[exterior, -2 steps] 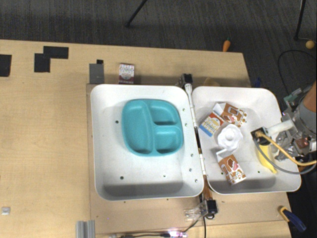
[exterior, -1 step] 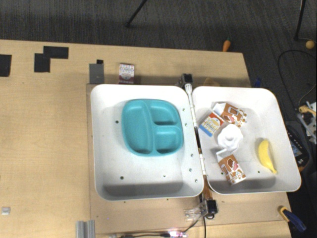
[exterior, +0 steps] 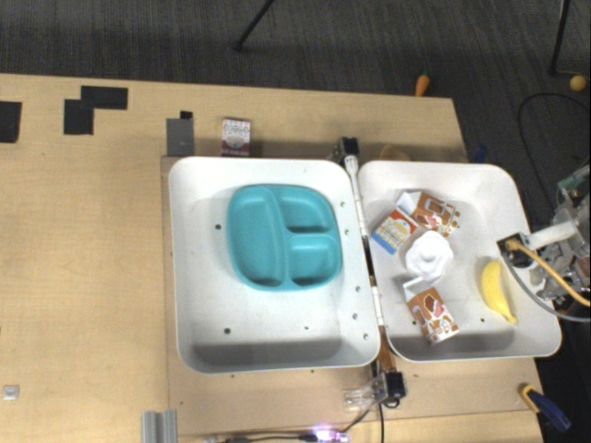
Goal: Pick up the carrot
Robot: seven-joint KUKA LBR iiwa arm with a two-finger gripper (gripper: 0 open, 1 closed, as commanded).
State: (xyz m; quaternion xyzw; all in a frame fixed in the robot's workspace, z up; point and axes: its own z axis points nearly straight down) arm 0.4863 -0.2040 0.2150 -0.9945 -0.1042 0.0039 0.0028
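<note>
We see 2 shallow white plastic bins side by side on the wooden bench. The left bin holds 1 teal divided plastic plate, approx. at its centre. The right bin holds 5 items: 2 brown-and-white small cartons, 1 blue-and-white small carton, 1 white crumpled-looking item between the cartons, and 1 yellow banana near the right wall. The gripper sits at the right bin's right rim, just above the banana; whether it's released or clenched we can't tell. As for the carrot, we can't place it w/ certainty: a small orange piece lies at the bench's far edge, outside both bins.
</note>
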